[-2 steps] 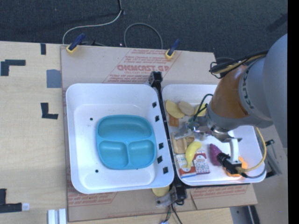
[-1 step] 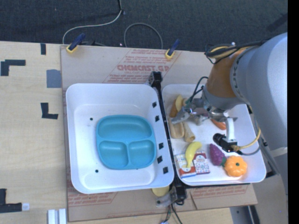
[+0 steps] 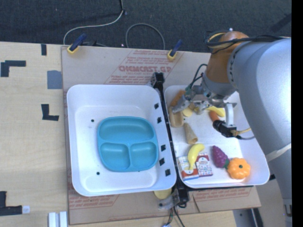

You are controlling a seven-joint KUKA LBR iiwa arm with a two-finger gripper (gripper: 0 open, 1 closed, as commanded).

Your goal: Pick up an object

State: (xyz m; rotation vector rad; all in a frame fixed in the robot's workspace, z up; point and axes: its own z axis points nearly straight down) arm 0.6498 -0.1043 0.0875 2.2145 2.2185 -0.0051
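Note:
My gripper (image 3: 188,105) reaches down into the upper left part of the right bin (image 3: 253,148), among several toy foods. A brown bread piece (image 3: 177,99) and a tan block (image 3: 176,119) lie just left of it, and a pale yellow piece (image 3: 189,112) sits right under it. A tan cone (image 3: 190,133) lies a little below. Nearer the front are a yellow banana (image 3: 194,153), purple grapes (image 3: 218,156), an orange fruit (image 3: 237,168) and a red-and-white carton (image 3: 199,167). An orange piece (image 3: 217,111) lies right of the gripper.
The left bin (image 3: 79,126) holds a blue divided plate (image 3: 128,143). A black divider with clips (image 3: 163,126) runs between the bins. The grey arm (image 3: 265,93) covers the right bin's far right side. A black cable end (image 3: 223,128) hangs over the right bin.

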